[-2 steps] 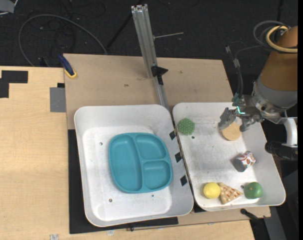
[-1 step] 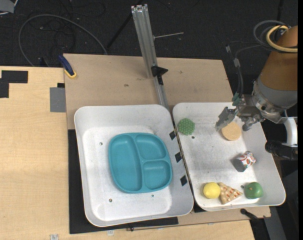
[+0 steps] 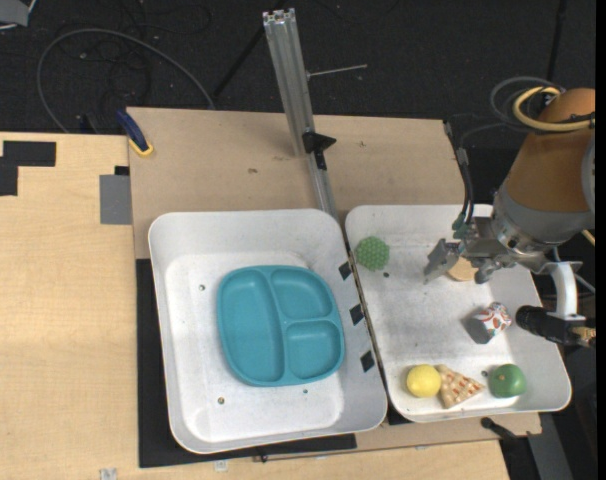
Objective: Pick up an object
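The right bin (image 3: 398,368) holds the loose objects. A green ball (image 3: 372,254) lies near its far left corner, close to the left wall. A tan piece (image 3: 464,268) rests toward the far right, directly under the gripper (image 3: 461,260). A small grey and red-white object (image 3: 490,322) sits near the right edge, about midway down. Along the near edge lie three things in a row: a yellow ball (image 3: 423,381), a pizza slice (image 3: 459,389) just beside it and touching or nearly so, and a green fruit (image 3: 506,380) at the near right corner.

The gripper hangs low over the far right part of this bin, with its dark fingers (image 3: 439,258) spread apart; one points left of the tan piece, the others are bunched on its right. The tan piece lies beneath them, but whether the fingers touch it cannot be told, and nothing is seen clamped between them.

The arm (image 3: 550,183) comes in from the right, its orange band above the grey wrist.

The left bin (image 3: 183,258) sits just beside the right one, their walls meeting. A teal plate (image 3: 279,324) with three compartments lies in its middle.
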`<state>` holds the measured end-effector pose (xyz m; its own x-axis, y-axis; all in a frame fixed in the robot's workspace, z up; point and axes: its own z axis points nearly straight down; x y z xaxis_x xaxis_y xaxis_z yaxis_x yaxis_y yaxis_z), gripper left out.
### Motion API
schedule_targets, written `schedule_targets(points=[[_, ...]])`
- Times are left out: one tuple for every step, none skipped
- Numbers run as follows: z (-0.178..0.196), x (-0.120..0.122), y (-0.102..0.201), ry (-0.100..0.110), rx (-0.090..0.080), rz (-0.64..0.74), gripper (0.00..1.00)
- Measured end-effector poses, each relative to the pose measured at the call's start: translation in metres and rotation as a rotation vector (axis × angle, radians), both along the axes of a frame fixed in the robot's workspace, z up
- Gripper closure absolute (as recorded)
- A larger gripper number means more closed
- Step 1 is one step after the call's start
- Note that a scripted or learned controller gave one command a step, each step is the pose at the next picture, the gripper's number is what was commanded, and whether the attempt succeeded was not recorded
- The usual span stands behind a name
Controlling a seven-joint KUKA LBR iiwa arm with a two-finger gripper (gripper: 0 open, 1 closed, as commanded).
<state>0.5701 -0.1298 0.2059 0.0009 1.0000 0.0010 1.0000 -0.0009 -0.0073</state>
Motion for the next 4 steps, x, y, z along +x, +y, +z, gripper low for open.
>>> schedule_targets(points=[[-0.063,-0.002,-0.006,0.003,0.001,0.000,0.00],[-0.102,-0.002,-0.007,-0.005,-0.001,-0.002,0.00],[-0.093,-0.002,-0.008,-0.003,0.000,-0.006,1.00],[-0.046,-0.009,-0.015,-0.009,-0.002,-0.004,1.00]])
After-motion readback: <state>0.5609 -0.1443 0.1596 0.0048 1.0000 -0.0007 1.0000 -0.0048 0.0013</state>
